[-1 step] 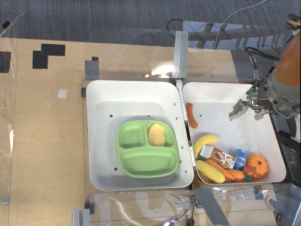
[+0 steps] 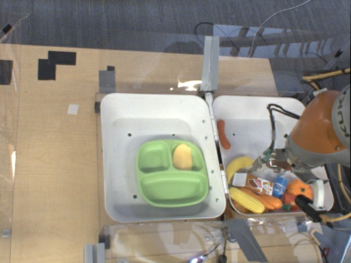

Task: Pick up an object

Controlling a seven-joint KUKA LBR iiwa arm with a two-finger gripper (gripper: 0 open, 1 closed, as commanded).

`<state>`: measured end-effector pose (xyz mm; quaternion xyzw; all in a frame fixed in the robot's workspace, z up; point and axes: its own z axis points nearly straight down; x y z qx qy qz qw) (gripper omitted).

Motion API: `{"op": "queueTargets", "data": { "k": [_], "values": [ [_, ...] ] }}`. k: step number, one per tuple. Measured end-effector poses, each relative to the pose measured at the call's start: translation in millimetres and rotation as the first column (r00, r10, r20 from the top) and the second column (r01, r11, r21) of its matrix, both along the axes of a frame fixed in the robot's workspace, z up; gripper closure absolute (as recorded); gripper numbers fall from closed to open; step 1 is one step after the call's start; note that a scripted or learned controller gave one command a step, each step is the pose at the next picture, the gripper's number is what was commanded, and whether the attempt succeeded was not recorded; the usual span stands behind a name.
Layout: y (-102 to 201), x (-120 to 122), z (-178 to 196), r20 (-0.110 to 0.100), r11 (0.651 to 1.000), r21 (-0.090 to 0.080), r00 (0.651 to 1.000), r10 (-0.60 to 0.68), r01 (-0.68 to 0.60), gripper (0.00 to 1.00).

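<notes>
Two shallow white bins sit side by side on a pale wood bench [image 2: 55,169]; beyond the bench's far edge lies dark grey carpet [image 2: 137,10] with a thin pale cable [image 2: 285,11] trailing across it. Black square markers [image 2: 55,63] are stuck near the bench's far-left corner, and a small pale tag [image 2: 73,109] lies nearer the left bin. A clear sheet over the bench throws a bright glare at the bins' far edge.

The left bin [image 2: 118,147] holds a green divided tray [image 2: 170,188] toward its near-right corner. A yellow lemon-like fruit [image 2: 183,157] rests in the tray's far-right compartment.

A grey metal post [image 2: 210,64] stands at the far end of the divider between the bins.

The right bin [image 2: 247,114] has a red-orange sausage-shaped piece [image 2: 222,134] lying along its left wall. The other items crowd its near edge: a banana [image 2: 239,165], a corn cob [image 2: 245,199] touching a carrot [image 2: 267,200], a small printed carton [image 2: 258,184], a blue piece [image 2: 280,186], and an orange fruit [image 2: 299,190] near the right corner.

The arm [image 2: 321,133], orange band facing the camera, reaches over the right bin's right edge. The gripper [image 2: 273,160] hangs above the pile, just beside the banana and carton. Whether its fingers are spread or closed cannot be told, and no item is seen between them.
</notes>
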<state>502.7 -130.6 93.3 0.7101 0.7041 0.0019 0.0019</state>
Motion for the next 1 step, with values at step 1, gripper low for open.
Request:
{"op": "queueTargets", "data": {
  "k": [1],
  "values": [
    [31.8, 37.5, -2.9, 0.008, 0.958, 0.003, 0.958, -0.287, 0.287, 0.00]
  ]
}}
